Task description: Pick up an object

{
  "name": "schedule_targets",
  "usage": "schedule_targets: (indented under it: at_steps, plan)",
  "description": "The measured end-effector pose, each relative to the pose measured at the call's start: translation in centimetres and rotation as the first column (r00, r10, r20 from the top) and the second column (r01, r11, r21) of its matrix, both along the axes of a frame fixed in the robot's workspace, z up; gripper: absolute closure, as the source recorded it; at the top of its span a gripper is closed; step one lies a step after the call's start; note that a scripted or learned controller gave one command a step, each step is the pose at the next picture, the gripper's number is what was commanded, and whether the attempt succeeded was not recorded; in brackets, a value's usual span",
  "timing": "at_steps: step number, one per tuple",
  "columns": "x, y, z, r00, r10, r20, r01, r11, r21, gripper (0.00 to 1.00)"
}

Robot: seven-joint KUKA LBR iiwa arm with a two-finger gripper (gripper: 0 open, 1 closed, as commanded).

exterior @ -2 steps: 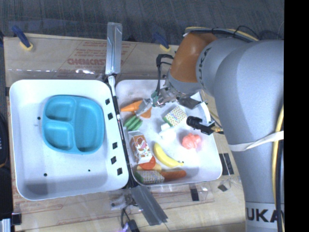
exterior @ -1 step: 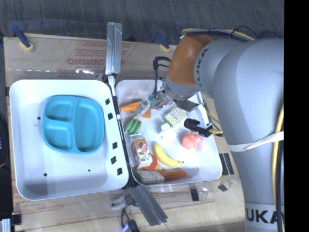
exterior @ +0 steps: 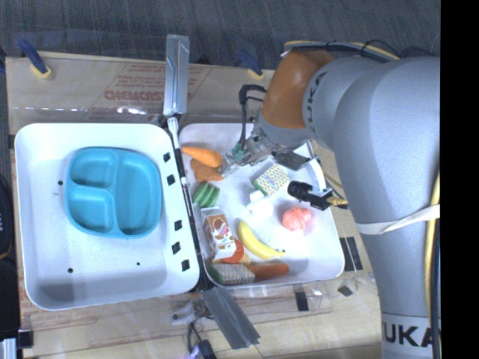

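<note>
The tool (exterior: 235,158) is seen low over the back left part of the right bin (exterior: 323,239), carried by the grey arm (exterior: 374,126) that comes in from the right. Its opening cannot be told, as the tip is hidden under the wrist, and nothing is seen held in it. The carrot (exterior: 200,155) lies just beside the tool, on its left, close to the bin's left wall and pointing across the bin; whether they touch cannot be told. A second orange piece (exterior: 209,173) is placed right in front of the carrot, touching it. A green striped vegetable (exterior: 206,194) is found nearer the camera along the same wall. A green-and-white checkered box (exterior: 271,178) lies near the tool, on its right front side. A pink round fruit (exterior: 297,218) is set well apart from the tool, toward the bin's right side. A banana (exterior: 259,243) lies at mid-front, next to a small printed carton (exterior: 218,234). A reddish sausage-like item (exterior: 270,271) is seen at the front wall. The left bin (exterior: 45,264) carries a blue divided tray (exterior: 114,191). Both bins are placed side by side on the desk (exterior: 75,81).
</note>
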State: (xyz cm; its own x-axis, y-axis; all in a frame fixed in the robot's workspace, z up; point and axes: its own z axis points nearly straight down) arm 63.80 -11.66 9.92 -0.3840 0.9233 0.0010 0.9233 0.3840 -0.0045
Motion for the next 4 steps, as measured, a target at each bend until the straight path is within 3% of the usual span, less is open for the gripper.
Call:
schedule_targets:
  at_steps: [1,2,3,4]
  plan:
    - [-3.6,-3.6,-0.9,1.0,0.007,0.001,-0.007,1.0,0.001,1.0]
    - [1.2,-0.2,3.1,0.897,-0.442,0.003,0.442,0.897,0.0,1.0]
    - [1.2,-0.2,3.1,0.897,-0.442,0.002,0.442,0.897,0.0,0.0]
    - [-0.4,2.3,-0.9,0.941,-0.338,0.001,0.338,0.941,0.001,0.0]
